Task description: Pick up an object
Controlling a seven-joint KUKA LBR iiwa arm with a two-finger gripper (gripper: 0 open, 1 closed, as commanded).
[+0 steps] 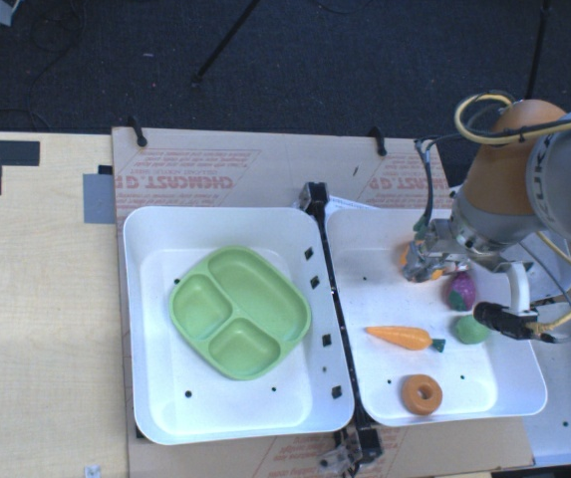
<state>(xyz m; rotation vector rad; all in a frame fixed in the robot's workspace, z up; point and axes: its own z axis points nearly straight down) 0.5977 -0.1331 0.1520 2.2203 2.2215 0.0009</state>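
My gripper (423, 263) hangs low over the upper part of the right bin (385, 237), under the grey arm with its orange band. An orange-yellow object (406, 257) lies right at the fingertips, partly hidden by them. Just to the right lies a purple toy (460, 291), with a green toy (471, 330) below it. An orange carrot (401, 337) rests across the bin's middle. A brown doughnut (423, 394) sits near the front wall.
The left bin (150, 267) holds a light green divided plate (240, 312). A black divider with clips (327, 297) runs between the bins. Cables and a black connector (509, 320) trail off the arm over the right bin's right side.
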